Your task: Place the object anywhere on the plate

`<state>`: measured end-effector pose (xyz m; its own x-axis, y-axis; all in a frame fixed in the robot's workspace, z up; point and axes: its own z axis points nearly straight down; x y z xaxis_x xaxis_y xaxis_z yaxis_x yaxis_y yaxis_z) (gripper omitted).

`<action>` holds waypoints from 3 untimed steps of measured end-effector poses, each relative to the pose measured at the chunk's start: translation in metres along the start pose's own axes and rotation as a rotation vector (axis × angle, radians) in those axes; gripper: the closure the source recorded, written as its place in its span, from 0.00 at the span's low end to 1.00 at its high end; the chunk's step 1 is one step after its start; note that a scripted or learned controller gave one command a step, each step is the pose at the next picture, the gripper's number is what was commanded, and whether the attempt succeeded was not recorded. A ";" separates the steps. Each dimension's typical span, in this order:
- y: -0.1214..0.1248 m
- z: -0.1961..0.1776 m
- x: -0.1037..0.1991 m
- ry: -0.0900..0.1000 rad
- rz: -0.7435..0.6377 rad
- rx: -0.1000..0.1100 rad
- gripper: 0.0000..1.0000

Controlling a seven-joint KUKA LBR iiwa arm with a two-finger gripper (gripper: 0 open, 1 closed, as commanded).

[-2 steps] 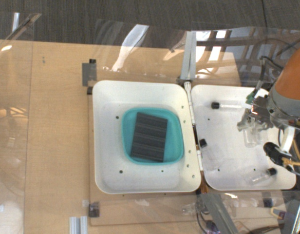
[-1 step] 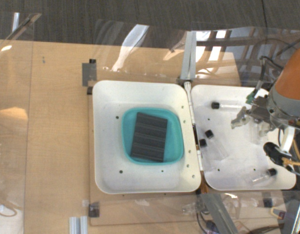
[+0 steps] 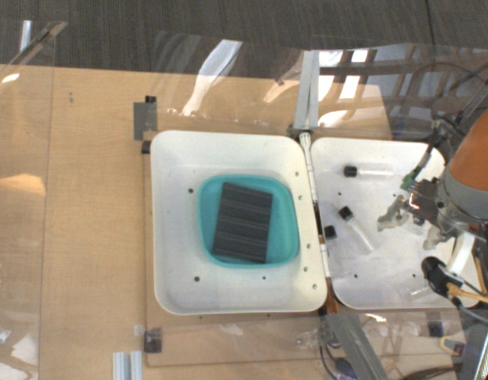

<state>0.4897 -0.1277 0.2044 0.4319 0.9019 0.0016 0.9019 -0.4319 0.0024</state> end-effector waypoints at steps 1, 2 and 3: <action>0.014 0.108 -0.030 0.000 0.035 -0.004 0.00; -0.033 -0.102 0.069 0.002 0.130 -0.007 0.00; -0.024 -0.194 0.050 0.002 0.308 -0.010 0.00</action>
